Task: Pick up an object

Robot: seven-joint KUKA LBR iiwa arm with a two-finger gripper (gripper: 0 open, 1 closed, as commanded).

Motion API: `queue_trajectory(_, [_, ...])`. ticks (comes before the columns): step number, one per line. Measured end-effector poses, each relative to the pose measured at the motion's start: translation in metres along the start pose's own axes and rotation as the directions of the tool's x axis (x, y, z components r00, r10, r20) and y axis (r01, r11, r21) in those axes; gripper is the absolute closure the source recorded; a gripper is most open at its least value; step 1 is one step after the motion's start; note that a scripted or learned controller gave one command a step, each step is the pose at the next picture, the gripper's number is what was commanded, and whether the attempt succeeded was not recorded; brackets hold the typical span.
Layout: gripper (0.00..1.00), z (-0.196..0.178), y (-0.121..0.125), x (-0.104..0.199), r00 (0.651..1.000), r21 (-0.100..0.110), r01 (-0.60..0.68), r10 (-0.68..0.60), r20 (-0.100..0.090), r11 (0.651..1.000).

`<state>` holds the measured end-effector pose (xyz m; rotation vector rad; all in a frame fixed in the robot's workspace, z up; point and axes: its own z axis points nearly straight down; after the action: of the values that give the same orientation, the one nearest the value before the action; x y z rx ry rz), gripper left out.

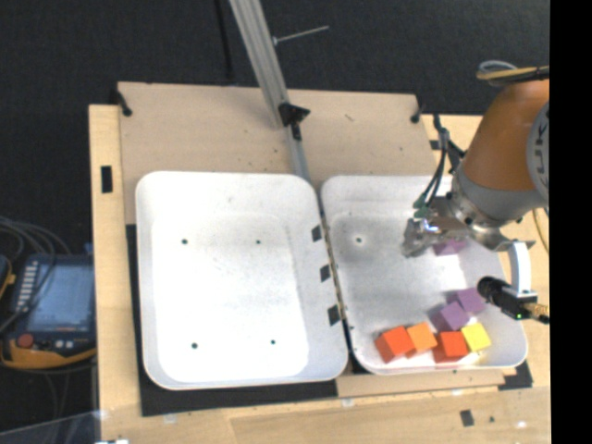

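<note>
My gripper (pixel 423 235) hangs low over the upper part of the right bin (pixel 370 276), under the grey wrist and orange band. A small purple piece (pixel 451 245) shows just right of it, partly hidden by the wrist; whether it is held cannot be told. In the bin's front right corner sits a cluster of blocks: a red-orange block (pixel 396 343), an orange block (pixel 423 336), a red block (pixel 452 345), a yellow block (pixel 476 337) and two purple blocks (pixel 454 314), (pixel 470 300).
The left bin (pixel 227 276) sits beside the right one, with black clips (pixel 324 271) along their shared edge. A slanted metal pole (pixel 268 72) rises behind the bins. A black fitting (pixel 504 296) sticks out at the right bin's edge.
</note>
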<state>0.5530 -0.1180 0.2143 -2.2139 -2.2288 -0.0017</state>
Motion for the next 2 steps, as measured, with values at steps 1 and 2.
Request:
queue_trajectory(1, [1.00,-0.009,0.005,0.045,1.000,-0.003,0.001,-0.001,0.000,1.000])
queue_trajectory(2, [1.00,-0.003,0.005,0.101,1.000,0.000,0.001,-0.001,-0.001,1.000])
